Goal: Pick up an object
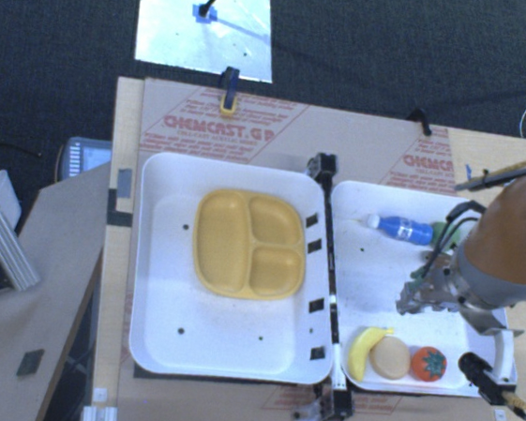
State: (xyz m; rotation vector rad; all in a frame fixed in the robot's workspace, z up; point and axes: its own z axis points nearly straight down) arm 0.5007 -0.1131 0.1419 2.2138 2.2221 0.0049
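Dark carpet is surrounding a pale wooden bench (254, 124) that is carrying two shallow white bins side by side. Over the right bin (360, 273), the grey arm (515, 234) is reaching in and holding its pincer (420, 296) low above the bin floor; whether its tips are apart or together cannot be told from this slanted view (the metal blurs into one dark cluster), and nothing is showing between them.

Candidates for the pick are lying on both sides of the pincer. Just beyond it, toward the bin's far wall, a blue bottle (402, 229) is resting on its side. Nearer the front rim, below the pincer, a banana (361, 350), a tan round piece (390, 358) and a red tomato-like fruit (428, 363) are sitting packed in a row, touching one another. Well away across the divider, a yellow sectioned tray (249, 245) is lying in the left bin (165, 241).

Judging by position, the approach is under way with no object yet secured. Doing it well probably means committing to one target: the bottle is lying apart from the rest and offering a clean grip across its body, whereas the crowded fruit row risks a nudge rather than a hold.
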